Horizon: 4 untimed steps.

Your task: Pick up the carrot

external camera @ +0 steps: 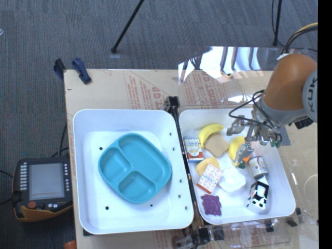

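Observation:
The carrot [243, 157] is a small orange piece with a green tip, lying or hanging in the right bin [287, 188] between a yellow banana [235, 148] and a tin can [258, 166]. My gripper [249, 140] is directly over the carrot's upper end, at the end of the grey arm with the orange band [290, 82]. The carrot's top meets the gripper's underside, and contact between them cannot be judged from this angle.
The right bin also holds a second banana [210, 131], a bread slice [216, 146], a small carton [193, 149], a cracker box [210, 178], purple grapes [211, 204] and a cow-patterned carton [258, 196]. A blue divided plate [135, 167] lies in the left bin [85, 134].

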Motion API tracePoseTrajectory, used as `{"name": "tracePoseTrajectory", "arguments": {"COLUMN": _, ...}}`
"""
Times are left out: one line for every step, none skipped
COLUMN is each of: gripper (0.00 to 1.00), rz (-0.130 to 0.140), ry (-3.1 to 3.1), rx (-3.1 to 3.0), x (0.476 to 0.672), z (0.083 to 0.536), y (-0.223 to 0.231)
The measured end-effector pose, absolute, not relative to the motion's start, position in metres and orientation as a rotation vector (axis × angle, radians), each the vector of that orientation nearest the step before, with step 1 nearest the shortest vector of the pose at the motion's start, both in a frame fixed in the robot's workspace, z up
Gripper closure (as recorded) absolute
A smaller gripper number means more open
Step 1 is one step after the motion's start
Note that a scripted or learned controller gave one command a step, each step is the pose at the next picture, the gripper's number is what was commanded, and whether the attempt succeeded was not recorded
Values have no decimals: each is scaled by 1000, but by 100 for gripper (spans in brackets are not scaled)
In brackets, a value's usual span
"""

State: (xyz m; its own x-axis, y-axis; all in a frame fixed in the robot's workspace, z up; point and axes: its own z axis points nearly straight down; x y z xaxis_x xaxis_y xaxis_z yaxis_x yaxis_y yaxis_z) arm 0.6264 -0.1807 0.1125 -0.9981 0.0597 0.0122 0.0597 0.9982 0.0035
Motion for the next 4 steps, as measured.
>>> {"name": "tracePoseTrajectory", "arguments": {"gripper": 0, "rz": -2, "ry": -3143, "rx": -163, "x": 598, "z": 90, "y": -174}}
{"name": "tracePoseTrajectory", "arguments": {"gripper": 0, "rz": -4, "ry": -3091, "rx": -582, "x": 590, "z": 90, "y": -171}}
{"name": "tracePoseTrajectory", "arguments": {"gripper": 100, "rz": -4, "ry": -3099, "rx": -575, "x": 593, "z": 102, "y": -169}}
{"name": "tracePoseTrajectory", "arguments": {"gripper": 100, "rz": -4, "ry": -2962, "rx": -1064, "x": 630, "z": 162, "y": -126}}
